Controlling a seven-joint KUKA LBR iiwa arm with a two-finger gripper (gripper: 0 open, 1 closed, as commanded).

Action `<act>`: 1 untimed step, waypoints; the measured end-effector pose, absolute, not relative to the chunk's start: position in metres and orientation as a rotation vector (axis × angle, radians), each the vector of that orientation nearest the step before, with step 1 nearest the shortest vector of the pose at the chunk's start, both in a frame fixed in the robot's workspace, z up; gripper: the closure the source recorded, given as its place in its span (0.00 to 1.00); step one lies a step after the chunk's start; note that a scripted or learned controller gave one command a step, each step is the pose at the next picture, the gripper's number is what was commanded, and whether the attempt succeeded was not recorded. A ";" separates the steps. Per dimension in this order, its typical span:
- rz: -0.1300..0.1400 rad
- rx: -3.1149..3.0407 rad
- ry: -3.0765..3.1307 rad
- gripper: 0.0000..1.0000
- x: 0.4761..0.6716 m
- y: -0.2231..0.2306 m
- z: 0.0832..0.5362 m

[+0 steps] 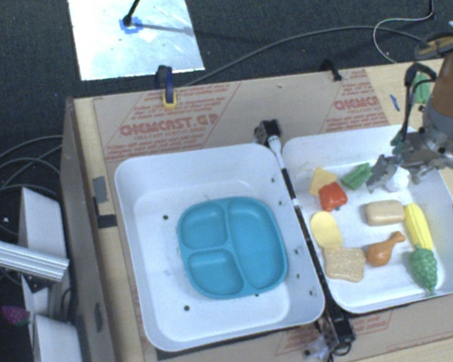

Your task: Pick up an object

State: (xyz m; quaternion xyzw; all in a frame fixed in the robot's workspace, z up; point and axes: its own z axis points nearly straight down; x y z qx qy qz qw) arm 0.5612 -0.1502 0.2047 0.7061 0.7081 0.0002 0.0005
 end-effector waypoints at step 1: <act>0.001 2.219 2.223 0.00 0.506 -0.135 0.087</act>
